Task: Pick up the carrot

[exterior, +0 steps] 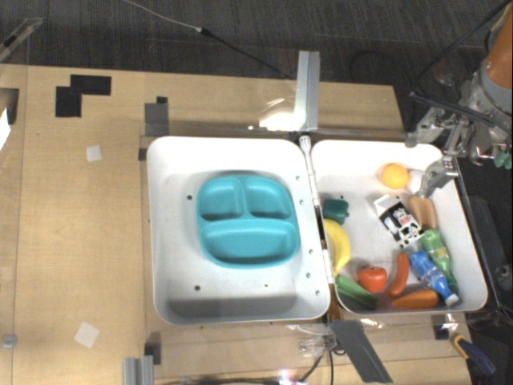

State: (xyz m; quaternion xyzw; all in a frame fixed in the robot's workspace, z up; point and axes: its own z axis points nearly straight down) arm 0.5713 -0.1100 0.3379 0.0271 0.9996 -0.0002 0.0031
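The carrot [415,299] is an orange tapered piece lying flat along the near wall of the right bin [473,247], at its front right. A blue bottle [431,275] lies just above it and a red-orange pepper [398,272] touches its left end. My gripper [435,173] hangs over the bin's far right corner, beside a round orange fruit [393,175]. It is well away from the carrot and nothing shows in its grasp.
Around the carrot the right bin is crowded with a tomato [372,279], a green cucumber [355,289], a banana [339,244], a black-and-white box [399,219], a brown roll [422,212] and green pieces. In the left bin [168,183] lies a teal divided plate [244,219].
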